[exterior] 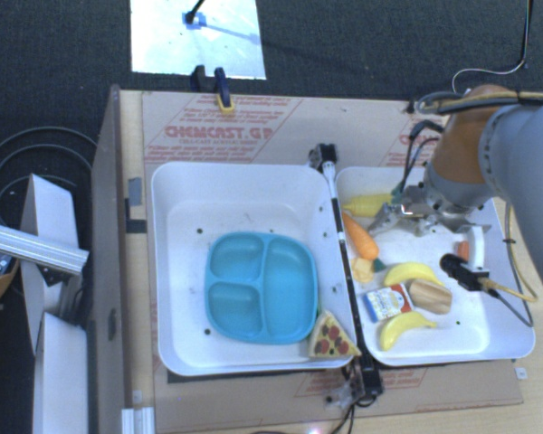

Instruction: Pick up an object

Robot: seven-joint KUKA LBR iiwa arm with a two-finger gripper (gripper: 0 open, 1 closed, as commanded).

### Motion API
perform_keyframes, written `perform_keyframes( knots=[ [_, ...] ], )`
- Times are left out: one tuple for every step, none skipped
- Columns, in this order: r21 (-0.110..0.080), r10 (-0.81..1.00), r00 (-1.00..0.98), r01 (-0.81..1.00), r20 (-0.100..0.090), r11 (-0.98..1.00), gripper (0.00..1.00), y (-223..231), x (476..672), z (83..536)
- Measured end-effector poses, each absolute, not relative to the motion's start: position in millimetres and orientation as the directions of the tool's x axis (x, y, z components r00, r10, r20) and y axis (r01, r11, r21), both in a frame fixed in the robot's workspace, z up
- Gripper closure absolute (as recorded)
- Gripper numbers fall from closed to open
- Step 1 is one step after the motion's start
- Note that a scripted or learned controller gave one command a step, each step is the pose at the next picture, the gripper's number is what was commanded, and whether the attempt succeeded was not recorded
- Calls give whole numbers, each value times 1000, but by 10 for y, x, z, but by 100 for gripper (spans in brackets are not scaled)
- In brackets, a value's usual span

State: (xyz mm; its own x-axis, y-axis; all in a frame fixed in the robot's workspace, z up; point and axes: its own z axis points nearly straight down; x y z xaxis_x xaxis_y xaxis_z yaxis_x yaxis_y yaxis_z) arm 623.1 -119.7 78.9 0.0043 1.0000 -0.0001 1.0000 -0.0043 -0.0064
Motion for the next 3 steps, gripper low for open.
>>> perform_keyframes(
  knots=[
    [-45, 1000, -5, 999, -5, 4, 0, -1014, 6609, 842],
    [-10, 1000, 6, 1000, 0, -6, 0, -1295, 5456, 834],
    [8, 1000, -9, 1000, 0, 9, 0, -893, 6170, 852]
  ],
)
